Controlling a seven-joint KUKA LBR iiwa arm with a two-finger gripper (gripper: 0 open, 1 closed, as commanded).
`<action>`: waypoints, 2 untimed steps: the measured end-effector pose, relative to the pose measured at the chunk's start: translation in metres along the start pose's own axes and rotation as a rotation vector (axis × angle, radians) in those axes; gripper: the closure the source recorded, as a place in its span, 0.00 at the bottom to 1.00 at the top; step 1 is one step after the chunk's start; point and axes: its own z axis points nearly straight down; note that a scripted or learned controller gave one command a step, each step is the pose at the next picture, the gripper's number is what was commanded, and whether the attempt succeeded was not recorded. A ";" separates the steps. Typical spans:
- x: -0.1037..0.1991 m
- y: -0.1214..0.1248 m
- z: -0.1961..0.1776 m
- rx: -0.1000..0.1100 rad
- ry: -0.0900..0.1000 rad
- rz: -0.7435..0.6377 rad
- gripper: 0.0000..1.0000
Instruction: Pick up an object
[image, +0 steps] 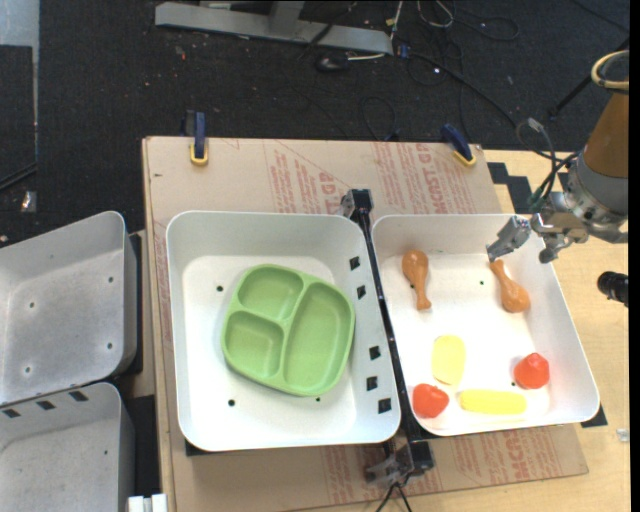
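Observation:
The right bin (585, 385) holds two brown toy drumsticks (417, 278) (511, 288), a pale yellow oval piece (448, 358), a long yellow piece (492, 402) and two red-orange pieces (431, 400) (532, 371). My gripper (528, 245) hangs at the bin's far right corner, just above the upper end of the right drumstick. It is open, its fingers (506, 241) spread, with nothing between them.
A green divided plate (288, 328) lies in the left bin (190, 400). A black divider with clips (375, 320) runs between the bins. Two more white bins (60, 300) stand off the bench at the left. Cables lie on the dark floor behind.

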 end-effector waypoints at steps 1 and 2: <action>0.000 -0.006 0.063 0.002 0.001 0.003 0.00; 0.000 -0.013 0.109 -0.004 0.005 0.002 0.00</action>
